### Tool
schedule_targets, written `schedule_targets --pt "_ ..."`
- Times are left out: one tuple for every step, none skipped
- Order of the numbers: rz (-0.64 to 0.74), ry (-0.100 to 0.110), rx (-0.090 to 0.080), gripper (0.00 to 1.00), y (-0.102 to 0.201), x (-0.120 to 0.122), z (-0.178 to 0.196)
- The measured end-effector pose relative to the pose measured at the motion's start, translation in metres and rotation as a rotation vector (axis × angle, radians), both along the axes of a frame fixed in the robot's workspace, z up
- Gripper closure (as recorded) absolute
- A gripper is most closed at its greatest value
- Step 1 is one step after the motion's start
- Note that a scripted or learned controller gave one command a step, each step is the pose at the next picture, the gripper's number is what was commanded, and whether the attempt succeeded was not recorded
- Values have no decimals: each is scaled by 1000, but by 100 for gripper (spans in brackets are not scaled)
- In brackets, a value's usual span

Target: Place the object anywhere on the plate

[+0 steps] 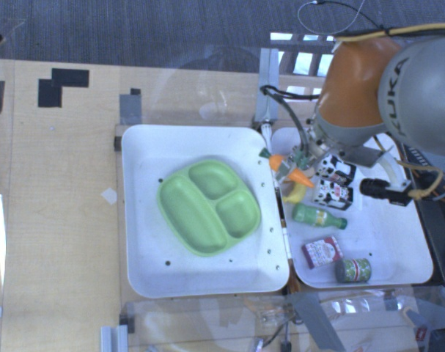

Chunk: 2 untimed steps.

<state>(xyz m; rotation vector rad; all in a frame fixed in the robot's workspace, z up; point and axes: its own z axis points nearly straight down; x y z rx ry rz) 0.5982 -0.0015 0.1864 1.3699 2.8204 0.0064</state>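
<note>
Looking down from the fixed camera view, two shallow white bins sit side by side on the bench. The left bin [145, 270] holds a green plate [210, 207] with three compartments, lying roughly at the bin's centre, turned at a slant.

The right bin [405, 259] carries the loose items. A green bottle [319, 216] lies on its side near the bin's middle. Below it rests a small red packet [322, 252], and just beside that, toward the lower right, a green-labelled can [352, 270] lies on its side. An orange object [298, 175] and a yellow object [296, 191] sit close to the wall shared by both bins, near the black-and-white card [334, 184].

The grey arm with its orange band [358, 79] reaches in from the right. The gripper [304, 160] hangs over the upper left part of the right bin, just above the orange object. Whether its claw is spread or pressed together cannot be told.
</note>
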Motion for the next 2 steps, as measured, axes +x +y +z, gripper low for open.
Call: schedule_targets --pt "211 -2 -1 100 81 4 7" --pt "302 -3 -2 100 94 0 16"
